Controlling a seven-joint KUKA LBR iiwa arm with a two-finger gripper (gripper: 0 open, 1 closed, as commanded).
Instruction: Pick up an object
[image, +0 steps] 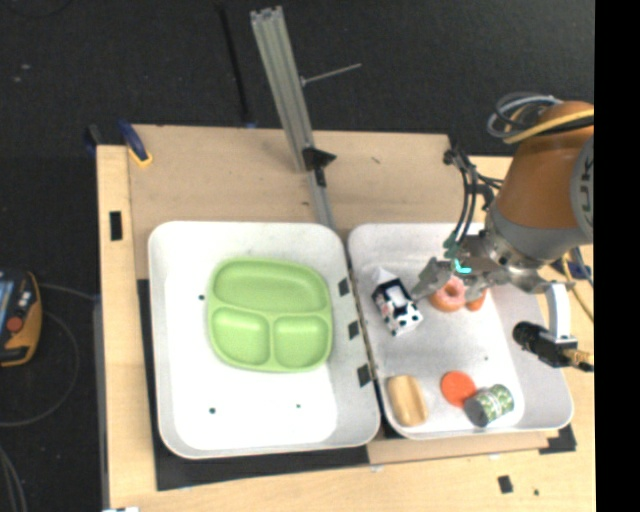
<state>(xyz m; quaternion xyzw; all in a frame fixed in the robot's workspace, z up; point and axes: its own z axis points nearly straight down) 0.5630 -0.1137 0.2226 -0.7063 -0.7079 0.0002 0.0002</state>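
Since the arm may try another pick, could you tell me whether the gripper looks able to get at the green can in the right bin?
Probably yes. The green can lies near the right bin's front corner with open space above it; the gripper hovers farther back over a pink object. The orange disc touching the can and the bin wall may crowd the fingers.

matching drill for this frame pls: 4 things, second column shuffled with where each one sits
Things:
1. green plate
2. bread roll
3. green can
4. black-and-white toy

Places:
A. right bin, near corner beside an orange disc
B. left bin, middle
C. right bin, upper left, close to the divider
D. right bin, near edge, left side

Pairs: 1-B, 2-D, 3-A, 4-C
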